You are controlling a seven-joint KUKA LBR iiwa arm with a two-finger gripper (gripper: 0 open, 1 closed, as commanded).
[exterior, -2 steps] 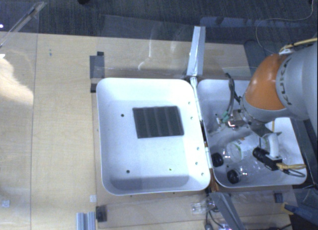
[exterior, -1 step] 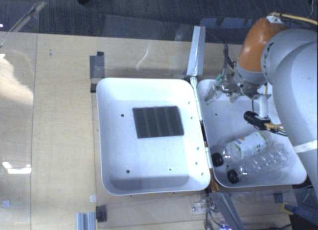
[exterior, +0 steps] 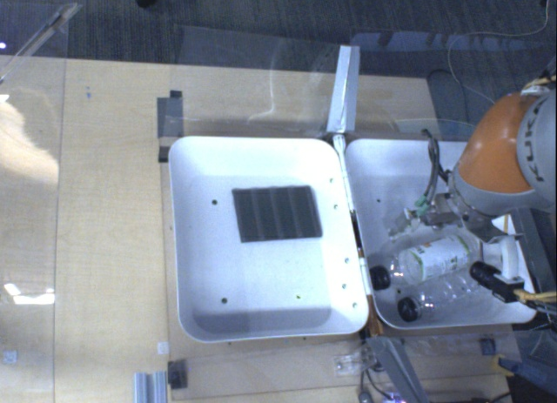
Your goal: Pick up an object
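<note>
Down in the right bin (exterior: 383, 162), arm (exterior: 500, 153) low over a clear plastic bottle (exterior: 432, 264) lying on its side, black cap toward the divider. Gripper (exterior: 432, 211) just above the bottle's upper edge, fingers hidden under the wrist, so cannot tell whether apart or together. Second clear bottle (exterior: 435, 297) close in front of the first, black cap near the bin's front edge; dark ribbed mat (exterior: 277, 213) flat in the left bin (exterior: 200, 262).

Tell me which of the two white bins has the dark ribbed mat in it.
The left bin. The mat lies flat at its centre; the right bin holds clear bottles instead.
</note>
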